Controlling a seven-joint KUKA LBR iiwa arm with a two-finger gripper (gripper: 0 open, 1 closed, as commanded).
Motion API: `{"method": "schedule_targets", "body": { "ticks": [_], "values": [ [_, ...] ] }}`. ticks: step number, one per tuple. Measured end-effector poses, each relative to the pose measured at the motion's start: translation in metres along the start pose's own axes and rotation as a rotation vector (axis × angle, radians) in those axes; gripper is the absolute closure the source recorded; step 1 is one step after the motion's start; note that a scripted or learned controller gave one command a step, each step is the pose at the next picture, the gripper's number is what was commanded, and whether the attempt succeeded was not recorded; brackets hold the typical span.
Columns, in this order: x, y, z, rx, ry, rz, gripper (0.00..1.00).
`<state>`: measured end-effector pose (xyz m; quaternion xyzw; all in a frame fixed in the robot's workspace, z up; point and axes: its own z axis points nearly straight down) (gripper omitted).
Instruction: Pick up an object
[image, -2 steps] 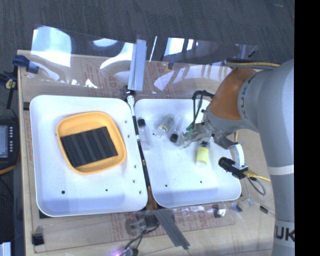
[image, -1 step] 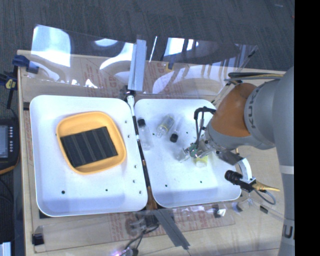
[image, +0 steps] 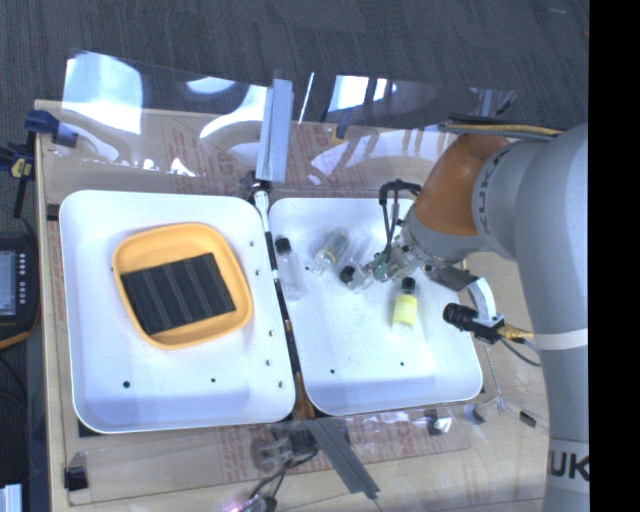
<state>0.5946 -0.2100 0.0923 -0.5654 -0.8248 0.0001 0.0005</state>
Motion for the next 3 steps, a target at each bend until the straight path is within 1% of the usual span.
{"method": "schedule_targets", "body": {
  "ticks": [1, 2, 3],
  "values": [
    [-0.006, 0.021, -0.001, -0.002, -0.004, -0.27, 1.0],
    [-0.024, 0.057, -0.002, 0.006, 0.003, -0.094, 1.0],
    [-0.021, 0.06, -0.001, 0.0, 0.0, -0.391, 1.0]
  ]
}}
